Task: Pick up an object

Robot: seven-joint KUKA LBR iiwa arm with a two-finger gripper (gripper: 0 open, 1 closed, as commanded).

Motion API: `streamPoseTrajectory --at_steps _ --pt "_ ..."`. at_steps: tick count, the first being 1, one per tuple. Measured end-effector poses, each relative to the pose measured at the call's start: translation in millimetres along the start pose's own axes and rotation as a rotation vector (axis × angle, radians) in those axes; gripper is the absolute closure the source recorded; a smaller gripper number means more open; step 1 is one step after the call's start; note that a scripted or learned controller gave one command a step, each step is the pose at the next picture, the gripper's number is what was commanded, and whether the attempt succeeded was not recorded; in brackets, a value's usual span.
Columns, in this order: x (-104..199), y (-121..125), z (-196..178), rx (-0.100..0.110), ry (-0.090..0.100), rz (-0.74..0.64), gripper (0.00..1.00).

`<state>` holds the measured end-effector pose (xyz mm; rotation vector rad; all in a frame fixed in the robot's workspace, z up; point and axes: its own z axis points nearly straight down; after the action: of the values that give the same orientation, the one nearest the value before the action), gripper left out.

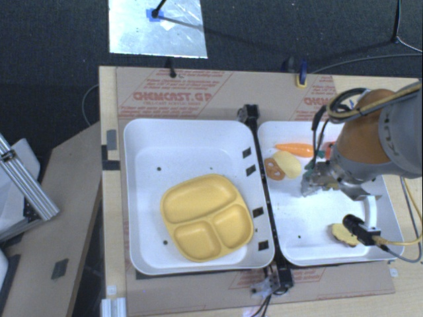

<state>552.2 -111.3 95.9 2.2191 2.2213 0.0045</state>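
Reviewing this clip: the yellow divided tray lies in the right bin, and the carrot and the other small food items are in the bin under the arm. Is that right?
Not quite. The camera view shows the yellow divided tray lying in the left bin, not the right one. The rest holds: the carrot and the other small food items are in the right bin, under the arm.

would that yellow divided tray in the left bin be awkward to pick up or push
Likely stiff and light: the yellow divided tray looks like moulded plastic. It lies flat on the left bin, so it would probably slide rather than tip. Its low rim may offer little grip.
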Motion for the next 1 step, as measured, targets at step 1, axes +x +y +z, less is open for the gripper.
streamPoseTrajectory --at_steps 1 --pt "-4.6 2.0 -44.1 -0.002 -0.002 -0.002 1.0"
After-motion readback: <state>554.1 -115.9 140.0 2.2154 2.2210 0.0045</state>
